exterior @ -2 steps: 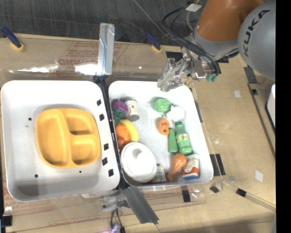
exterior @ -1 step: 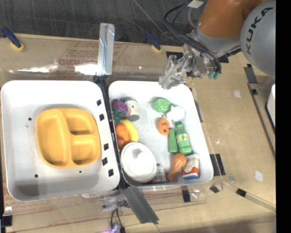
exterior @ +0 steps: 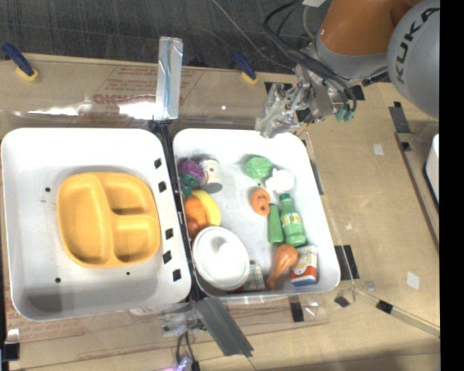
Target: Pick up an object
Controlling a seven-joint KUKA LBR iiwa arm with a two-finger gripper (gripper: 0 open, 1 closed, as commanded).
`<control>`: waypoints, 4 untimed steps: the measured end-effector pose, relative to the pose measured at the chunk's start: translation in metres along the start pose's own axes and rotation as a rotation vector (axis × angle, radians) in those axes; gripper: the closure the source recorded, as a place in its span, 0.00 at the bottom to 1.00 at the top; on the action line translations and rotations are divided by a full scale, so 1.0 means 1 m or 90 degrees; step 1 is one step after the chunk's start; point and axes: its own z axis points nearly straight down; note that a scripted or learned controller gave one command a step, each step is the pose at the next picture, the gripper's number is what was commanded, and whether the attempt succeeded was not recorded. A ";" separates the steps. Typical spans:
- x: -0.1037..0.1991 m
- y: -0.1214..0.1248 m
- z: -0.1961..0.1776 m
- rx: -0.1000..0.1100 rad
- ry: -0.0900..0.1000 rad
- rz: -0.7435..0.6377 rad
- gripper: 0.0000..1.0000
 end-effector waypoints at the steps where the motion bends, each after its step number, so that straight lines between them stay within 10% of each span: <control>1: -0.002 0.000 -0.012 0.001 -0.003 -0.001 1.00; 4: -0.006 0.002 -0.047 0.007 -0.014 -0.005 1.00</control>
